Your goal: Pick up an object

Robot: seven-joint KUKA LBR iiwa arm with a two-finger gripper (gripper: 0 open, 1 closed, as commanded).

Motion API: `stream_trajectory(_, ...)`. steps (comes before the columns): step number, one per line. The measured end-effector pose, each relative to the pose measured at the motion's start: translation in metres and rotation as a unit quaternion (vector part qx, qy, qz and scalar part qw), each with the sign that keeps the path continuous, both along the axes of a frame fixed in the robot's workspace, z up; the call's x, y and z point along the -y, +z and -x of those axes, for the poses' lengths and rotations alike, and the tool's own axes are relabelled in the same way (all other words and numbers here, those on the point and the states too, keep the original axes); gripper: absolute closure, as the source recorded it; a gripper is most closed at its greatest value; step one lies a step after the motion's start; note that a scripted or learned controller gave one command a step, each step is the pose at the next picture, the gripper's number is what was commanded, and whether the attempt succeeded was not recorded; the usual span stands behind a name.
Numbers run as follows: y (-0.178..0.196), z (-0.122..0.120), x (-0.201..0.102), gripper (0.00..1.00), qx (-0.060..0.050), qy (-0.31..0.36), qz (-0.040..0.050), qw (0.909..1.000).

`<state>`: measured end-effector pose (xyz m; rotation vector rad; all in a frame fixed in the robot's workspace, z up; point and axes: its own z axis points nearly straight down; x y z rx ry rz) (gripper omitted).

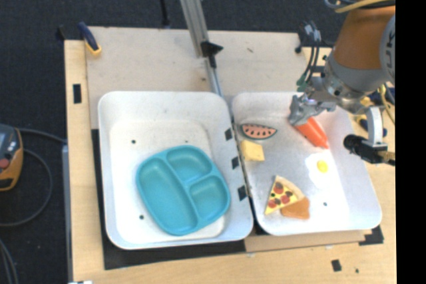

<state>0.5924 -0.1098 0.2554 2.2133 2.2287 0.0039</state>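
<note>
Camera view | carrot [315, 133] lies diagonal, tip lower-right | pincer [301, 112] at its upper end, grip unclear

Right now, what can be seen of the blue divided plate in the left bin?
The blue divided plastic plate is a rounded rectangle with three compartments, one long and two smaller, set apart by raised ridges. It looks smooth and matt. It lies flat, turned at a slant, in the lower middle of the shallow white left bin. Its compartments hold nothing, and the bin floor alone touches it.
</note>
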Motion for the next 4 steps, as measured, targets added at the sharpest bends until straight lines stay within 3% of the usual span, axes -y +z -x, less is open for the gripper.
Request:
stream_trajectory(2, 0.007, 0.019, -0.102, 1.0, -0.001, 0.0, -0.0002, 1.0)
stream_trajectory(4, -0.024, 0.041, -0.195, 1.0, -0.002, 0.0, 0.0003, 1.0)
